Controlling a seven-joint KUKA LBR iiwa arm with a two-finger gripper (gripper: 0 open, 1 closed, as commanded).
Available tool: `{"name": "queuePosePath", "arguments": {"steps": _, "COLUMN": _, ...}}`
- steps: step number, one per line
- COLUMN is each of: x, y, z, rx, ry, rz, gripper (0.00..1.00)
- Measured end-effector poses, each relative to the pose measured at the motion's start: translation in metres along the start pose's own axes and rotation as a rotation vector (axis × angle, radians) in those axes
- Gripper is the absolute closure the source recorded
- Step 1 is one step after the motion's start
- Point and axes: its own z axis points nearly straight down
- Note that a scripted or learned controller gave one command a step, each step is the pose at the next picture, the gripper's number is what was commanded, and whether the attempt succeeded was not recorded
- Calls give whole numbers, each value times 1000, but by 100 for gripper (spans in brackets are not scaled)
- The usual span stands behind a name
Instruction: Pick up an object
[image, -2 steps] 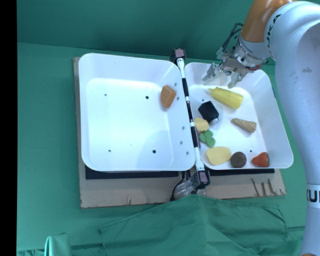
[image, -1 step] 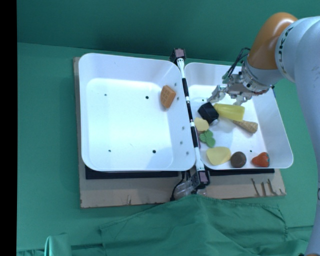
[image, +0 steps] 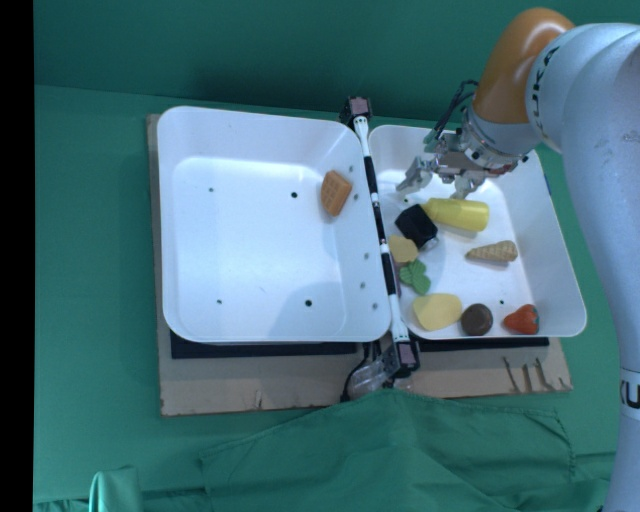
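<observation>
The gripper (image: 437, 176) is hovering open and empty in the right bin (image: 560, 262), its 2 fingers spread wide. Just at its 5 o'clock the yellow cylinder (image: 457, 214) is lying, with the black block (image: 416, 226) at 6 o'clock, touching it. Descending here, a finger is probably hitting both crowded objects and pushing them away.

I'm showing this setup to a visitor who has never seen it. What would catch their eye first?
Probably the big grey arm with its orange band, reaching in from the right, its gripper hovering over the right bin. Below it lies a cluster of small colourful items, among them a yellow cylinder and a black block. In the left bin, a lone orange waffle piece stands out near the right wall.
</observation>
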Motion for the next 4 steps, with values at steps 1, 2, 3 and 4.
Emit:
{"name": "queuePosePath", "arguments": {"steps": 1, "x": 6, "y": 52, "z": 3, "rx": 25, "ry": 3, "rz": -5, "gripper": 0}}
{"name": "queuePosePath", "arguments": {"steps": 2, "x": -25, "y": 6, "z": -8, "rx": 13, "ry": 3, "rz": 6, "gripper": 0}}
{"name": "queuePosePath", "arguments": {"steps": 3, "x": -21, "y": -7, "z": -1, "rx": -3, "ry": 0, "rz": 3, "gripper": 0}}
{"name": "queuePosePath", "arguments": {"steps": 4, "x": -11, "y": -69, "z": -3, "rx": -5, "ry": 0, "rz": 4, "gripper": 0}}
